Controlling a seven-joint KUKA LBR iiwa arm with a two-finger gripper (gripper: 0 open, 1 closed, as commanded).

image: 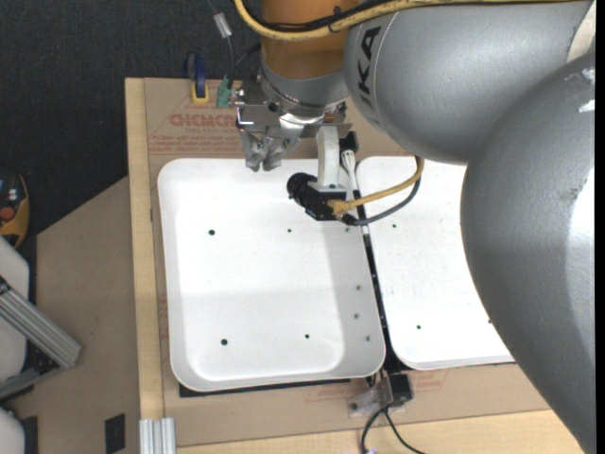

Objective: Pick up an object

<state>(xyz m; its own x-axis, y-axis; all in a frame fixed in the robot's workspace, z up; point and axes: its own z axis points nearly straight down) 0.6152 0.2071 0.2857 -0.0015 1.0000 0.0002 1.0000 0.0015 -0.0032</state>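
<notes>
Item: table (pixel 151 253), cardboard-topped, carrying two shallow white bins side by side. Entries run left to right, each placed against the left bin.

1. Off the table, well to the left of the left bin: pale metal framing and part of an orange-and-black object at the frame edge; too cropped to name.
2. Beyond the left bin's far-left corner: a small blue-and-yellow clamp (pixel 198 78) on the table's far edge, beside red printed lettering on the cardboard.
3. Left bin (pixel 189 348): white, rounded corners, small dark dots spaced across its floor. No loose object is seen on the floor that shows.
4. Hand (pixel 265 159): metal, hanging from the orange band of the arm (pixel 454 74), just above the left bin's far rim, left of middle. Whether its fingers stand apart or together cannot be told, and nothing is seen between them.
5. Just right of the hand, over the left bin's far-right part: a black fitting (pixel 312 197) with a white bracket and a yellow cable (pixel 388 197) that loops out over the seam between the bins. It appears to belong to the arm, not to the pickings.
6. Right bin (pixel 425 282): touching the left bin's right side; the arm's grey bulk covers much of it.
7. Near the left bin's near-right corner: a small black connector (pixel 392 391) and cable.

Progress, as judged: pick not yet made; the task's object cannot be located, so finding and grasping remain. Obstacle: the arm itself hides much of both bins' far parts.
</notes>
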